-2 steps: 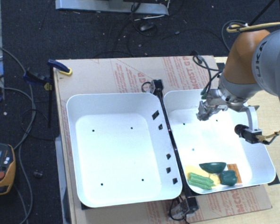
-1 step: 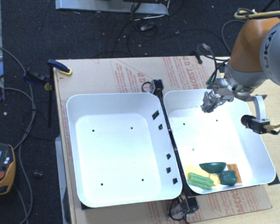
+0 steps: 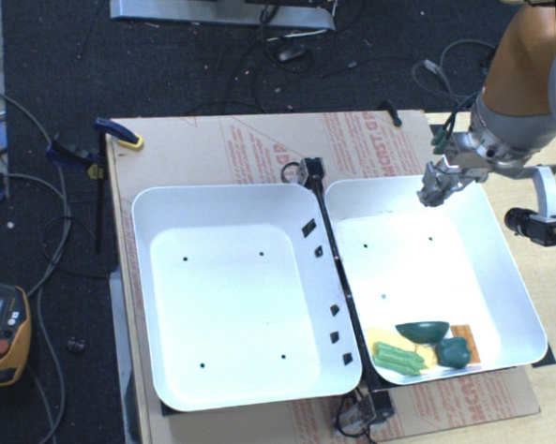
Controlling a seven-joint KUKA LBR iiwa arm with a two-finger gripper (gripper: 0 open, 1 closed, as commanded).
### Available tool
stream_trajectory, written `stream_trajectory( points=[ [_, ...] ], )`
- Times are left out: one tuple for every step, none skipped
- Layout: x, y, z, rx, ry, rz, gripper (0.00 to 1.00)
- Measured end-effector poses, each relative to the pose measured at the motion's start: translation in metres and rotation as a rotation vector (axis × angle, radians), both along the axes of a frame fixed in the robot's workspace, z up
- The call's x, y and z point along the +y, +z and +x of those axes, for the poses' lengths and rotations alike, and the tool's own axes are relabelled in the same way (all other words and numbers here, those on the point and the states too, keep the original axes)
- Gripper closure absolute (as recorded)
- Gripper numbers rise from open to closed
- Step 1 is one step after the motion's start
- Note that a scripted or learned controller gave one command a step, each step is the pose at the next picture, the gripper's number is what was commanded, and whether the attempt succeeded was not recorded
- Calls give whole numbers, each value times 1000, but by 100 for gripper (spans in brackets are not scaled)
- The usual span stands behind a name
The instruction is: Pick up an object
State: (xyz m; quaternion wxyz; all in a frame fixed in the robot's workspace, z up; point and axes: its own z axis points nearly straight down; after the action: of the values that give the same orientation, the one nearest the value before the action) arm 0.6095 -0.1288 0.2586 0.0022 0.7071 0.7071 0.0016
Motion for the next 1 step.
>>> stream_trajectory(
  points=[
    [0,15,0,4,0,1,100]
  ],
)
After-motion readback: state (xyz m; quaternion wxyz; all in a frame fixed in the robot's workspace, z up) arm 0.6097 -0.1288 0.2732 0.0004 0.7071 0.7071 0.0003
